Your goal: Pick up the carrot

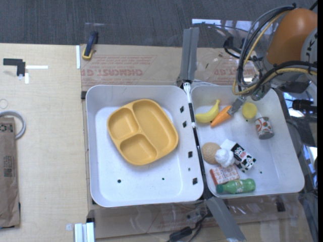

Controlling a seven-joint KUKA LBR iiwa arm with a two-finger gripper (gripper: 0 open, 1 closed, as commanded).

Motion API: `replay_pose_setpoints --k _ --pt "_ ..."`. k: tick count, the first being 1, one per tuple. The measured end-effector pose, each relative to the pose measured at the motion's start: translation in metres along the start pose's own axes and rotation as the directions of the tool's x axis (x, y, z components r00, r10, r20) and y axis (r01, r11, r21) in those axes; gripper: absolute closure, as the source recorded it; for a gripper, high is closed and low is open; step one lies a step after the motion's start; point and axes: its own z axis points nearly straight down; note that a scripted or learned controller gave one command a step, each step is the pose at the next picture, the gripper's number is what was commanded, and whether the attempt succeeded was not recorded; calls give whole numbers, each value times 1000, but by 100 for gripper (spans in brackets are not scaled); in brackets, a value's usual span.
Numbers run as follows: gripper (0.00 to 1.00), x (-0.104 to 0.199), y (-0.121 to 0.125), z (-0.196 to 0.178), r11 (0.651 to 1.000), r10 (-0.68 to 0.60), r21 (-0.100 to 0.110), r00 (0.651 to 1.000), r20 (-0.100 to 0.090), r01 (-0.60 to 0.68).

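Observation:
The orange carrot [220,117] lies tilted in the right bin [282,178], just right of the yellow banana [207,113]. My gripper [235,107] reaches down from the upper right and its tip meets the carrot's upper right end. The arm's orange band and cables rise above it at the top right.
A yellow lemon-like ball [249,110] and a small can [263,127] sit right of the gripper. A round bun [209,150], a white lump, a black-and-white carton [244,157], a red packet and a green bottle [236,186] lie nearer the front. The left bin [101,180] holds a yellow divided plate [142,131].

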Motion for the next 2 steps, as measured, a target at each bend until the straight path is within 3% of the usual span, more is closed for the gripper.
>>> replay_pose_setpoints --k 1,2 --pt "0 54 -10 54 953 304 2 953 -1 -304" --pt "0 48 19 56 993 119 11 993 -7 -119"
